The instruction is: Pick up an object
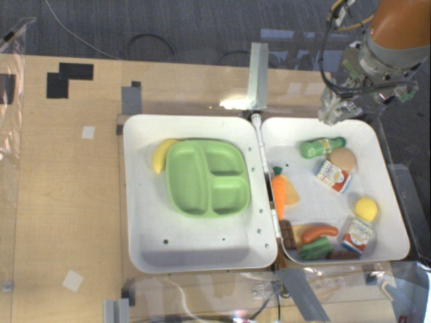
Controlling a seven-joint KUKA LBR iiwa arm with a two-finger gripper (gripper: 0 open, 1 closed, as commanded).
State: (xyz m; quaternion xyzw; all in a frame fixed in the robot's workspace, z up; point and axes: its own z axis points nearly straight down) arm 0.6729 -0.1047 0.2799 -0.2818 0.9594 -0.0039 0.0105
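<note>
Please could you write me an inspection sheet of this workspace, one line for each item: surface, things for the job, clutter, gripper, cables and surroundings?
Surface: wooden bench bearing two white bins side by side, left bin and right bin.
Job's things: right bin holds a green bottle, two small cartons, a lemon, a carrot, a sausage.
Clutter: left bin holds a green divided plate and a banana partly under it.
Gripper: gripper hangs over the right bin's far rim, holding nothing.
Cables: black cables loop beside the arm.
Surroundings: black tape marks on the bench; grey carpet beyond.

Robot lab: taped wooden bench (pixel 67 200), two white bins (pixel 135 200), loose cables (pixel 67 25).
</note>
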